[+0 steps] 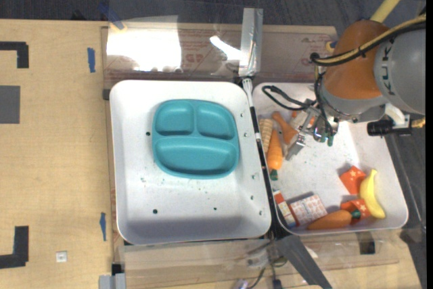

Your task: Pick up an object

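Note:
The right bin (pixel 392 145) holds several toy foods. An orange carrot (pixel 274 153) lies along its left wall, with a smaller orange piece (pixel 283 125) just to its right. My gripper (pixel 300 139) hangs low over the bin's upper left part, right beside that smaller piece and pointing down-left. Nothing is visibly held in it. A yellow banana (pixel 373 195) and an orange-red item (pixel 352 179) lie at the right. A small printed box (pixel 302 208) and another carrot (pixel 330 219) rest along the front wall.
The left bin (pixel 128 199) carries a teal divided plate (pixel 196 137). A clear plastic sheet and a silver tape strip (pixel 250 40) sit behind the bins. The arm's orange band (pixel 352 64) and black cables hang over the right bin's back edge.

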Motion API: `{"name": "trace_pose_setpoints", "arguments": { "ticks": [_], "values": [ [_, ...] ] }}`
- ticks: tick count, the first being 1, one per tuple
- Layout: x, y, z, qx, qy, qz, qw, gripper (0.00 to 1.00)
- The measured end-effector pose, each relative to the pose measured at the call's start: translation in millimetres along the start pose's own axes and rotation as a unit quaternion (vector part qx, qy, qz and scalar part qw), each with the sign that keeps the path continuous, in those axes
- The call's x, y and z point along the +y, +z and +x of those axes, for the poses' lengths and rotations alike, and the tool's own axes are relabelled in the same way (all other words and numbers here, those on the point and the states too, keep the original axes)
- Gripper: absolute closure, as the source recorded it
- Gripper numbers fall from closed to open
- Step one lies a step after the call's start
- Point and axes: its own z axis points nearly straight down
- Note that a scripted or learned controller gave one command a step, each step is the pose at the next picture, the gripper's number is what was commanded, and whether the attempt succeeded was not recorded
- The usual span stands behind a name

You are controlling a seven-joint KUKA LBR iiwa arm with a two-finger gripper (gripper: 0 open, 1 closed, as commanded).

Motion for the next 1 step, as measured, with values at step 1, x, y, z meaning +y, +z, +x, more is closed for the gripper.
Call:
{"name": "trace_pose_setpoints", "arguments": {
  "ticks": [1],
  "values": [
    [6.5,1.3,-25.0,0.0,0.131,-0.001,0.9913,0.0]
  ]
}}
